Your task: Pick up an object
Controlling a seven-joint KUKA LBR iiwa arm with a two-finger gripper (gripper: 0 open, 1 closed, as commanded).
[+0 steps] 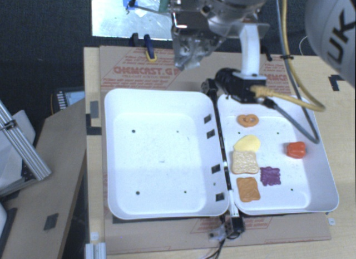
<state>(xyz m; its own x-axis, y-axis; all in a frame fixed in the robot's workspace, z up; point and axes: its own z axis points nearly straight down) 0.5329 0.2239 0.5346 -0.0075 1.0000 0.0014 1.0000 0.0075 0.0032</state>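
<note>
Red "CHEMCAST" lettering point(146, 69) on brown board behind the bins, left bin point(114, 141), gripper point(188, 58) raised above the board, finger state unreadable, right bin point(317, 166) holding food pieces, orange-red piece point(296, 150) well apart from gripper.

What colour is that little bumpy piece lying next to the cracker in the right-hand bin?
Purple. The bumpy piece shows best in the camera view.

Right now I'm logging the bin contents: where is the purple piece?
The purple piece lies in the right bin, toward its near edge, just right of the cracker and the orange-brown piece, below-left of the red-orange piece.
</note>
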